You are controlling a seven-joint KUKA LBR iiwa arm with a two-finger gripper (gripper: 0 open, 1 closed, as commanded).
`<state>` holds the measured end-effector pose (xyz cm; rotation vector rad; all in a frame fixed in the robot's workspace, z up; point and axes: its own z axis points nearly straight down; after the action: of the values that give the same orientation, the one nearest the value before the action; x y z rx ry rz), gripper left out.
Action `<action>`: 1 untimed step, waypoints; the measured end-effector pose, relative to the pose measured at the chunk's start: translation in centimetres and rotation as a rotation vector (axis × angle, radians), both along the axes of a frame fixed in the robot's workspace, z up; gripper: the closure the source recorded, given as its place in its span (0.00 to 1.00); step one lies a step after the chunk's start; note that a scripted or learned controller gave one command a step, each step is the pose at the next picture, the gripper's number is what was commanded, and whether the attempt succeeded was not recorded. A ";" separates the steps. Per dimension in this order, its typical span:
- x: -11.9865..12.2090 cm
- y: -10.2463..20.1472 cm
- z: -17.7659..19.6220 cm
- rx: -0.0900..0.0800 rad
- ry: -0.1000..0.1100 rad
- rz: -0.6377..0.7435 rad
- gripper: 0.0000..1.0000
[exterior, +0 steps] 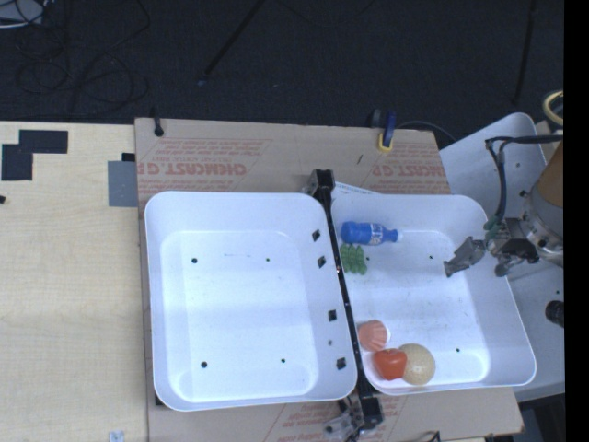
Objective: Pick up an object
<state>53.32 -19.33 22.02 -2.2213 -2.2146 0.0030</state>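
Note:
The right bin point(497, 357) holds a small blue bottle point(366, 234) lying on its side near the back left, with a green knobbly toy point(353, 261) just in front of it. At the bin's front left corner sit a pale orange round piece point(373, 334), a red ball point(390, 364) and a cream ball point(418, 364), all close together. My gripper point(479, 257) hovers at the right side of this bin, fingers spread apart, nothing between them. It is well right of the bottle and behind the balls.
The left bin point(166, 247) stands beside the right one, with a black divider strip point(336, 284) between them. Both rest on a cardboard sheet point(239, 159). Cables and the arm's wrist point(538, 238) crowd the right edge.

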 end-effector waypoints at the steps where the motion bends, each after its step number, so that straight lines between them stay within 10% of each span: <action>1: 0.2 -0.2 0.9 -0.001 -0.001 0.000 1.00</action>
<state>53.53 -19.52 22.87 -2.2227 -2.2149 0.0029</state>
